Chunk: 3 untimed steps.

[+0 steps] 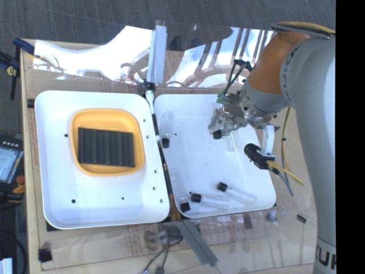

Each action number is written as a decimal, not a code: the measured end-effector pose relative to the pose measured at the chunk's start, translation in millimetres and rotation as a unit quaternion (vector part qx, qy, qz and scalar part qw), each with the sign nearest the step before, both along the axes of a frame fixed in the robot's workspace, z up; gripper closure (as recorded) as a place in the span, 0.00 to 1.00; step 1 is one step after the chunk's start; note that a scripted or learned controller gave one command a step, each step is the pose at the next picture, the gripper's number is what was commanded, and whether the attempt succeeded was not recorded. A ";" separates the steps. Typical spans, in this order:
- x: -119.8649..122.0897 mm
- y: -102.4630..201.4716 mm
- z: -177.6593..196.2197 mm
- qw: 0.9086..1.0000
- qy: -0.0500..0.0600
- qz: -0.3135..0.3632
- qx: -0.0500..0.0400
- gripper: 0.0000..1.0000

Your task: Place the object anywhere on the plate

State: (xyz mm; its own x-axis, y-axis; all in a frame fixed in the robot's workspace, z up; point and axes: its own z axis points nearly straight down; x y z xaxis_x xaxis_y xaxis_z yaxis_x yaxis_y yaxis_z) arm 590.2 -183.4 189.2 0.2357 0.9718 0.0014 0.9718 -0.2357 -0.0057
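Note:
A yellow plate (106,123) with a dark ridged centre lies in the left bin (54,193). Two clear tubes with black caps, one (210,198) and the other (236,193), lie near the front edge of the right bin (188,164). My gripper (219,128) hangs over the back part of the right bin, well away from both tubes and to the right of the plate. The wrist above it blocks my sight of its tips, and I cannot make out anything held there.
A small black piece (165,142) sits by the divider between the bins. A black part with yellow cables (256,154) hangs at the right bin's right side. A metal upright (157,50) stands behind the bins. The grey arm (302,96) covers the right.

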 end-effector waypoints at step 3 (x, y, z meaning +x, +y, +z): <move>35.0 141.8 1.7 0.978 -0.002 0.209 -0.001 1.00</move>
